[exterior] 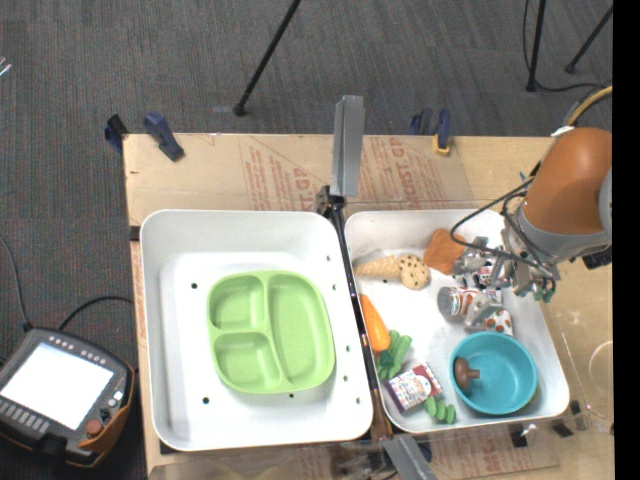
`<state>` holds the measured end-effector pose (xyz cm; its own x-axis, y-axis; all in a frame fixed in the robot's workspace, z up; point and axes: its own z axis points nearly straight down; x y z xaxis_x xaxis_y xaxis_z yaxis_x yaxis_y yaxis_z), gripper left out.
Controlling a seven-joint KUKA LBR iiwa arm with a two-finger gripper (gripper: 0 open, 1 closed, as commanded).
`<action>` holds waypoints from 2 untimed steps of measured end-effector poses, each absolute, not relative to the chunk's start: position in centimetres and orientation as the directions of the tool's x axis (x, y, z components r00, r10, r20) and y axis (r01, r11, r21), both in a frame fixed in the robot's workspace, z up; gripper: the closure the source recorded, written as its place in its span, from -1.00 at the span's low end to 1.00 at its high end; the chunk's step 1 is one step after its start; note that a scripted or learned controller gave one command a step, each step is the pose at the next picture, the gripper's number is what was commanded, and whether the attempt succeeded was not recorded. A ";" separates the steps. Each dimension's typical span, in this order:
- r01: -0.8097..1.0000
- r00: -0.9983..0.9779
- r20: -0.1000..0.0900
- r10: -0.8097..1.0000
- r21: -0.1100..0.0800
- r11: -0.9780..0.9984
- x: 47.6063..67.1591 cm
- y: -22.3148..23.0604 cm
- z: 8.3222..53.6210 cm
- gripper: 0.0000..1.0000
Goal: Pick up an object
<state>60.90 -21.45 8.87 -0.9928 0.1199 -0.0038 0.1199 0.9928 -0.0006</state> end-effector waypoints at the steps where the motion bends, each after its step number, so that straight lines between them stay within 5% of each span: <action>1: 0.074 -0.997 -0.001 0.074 0.003 0.997 61.9 -16.2 8.8 -1.00; 2: 0.169 -0.985 -0.021 0.169 0.000 0.986 57.6 -21.2 9.4 -1.00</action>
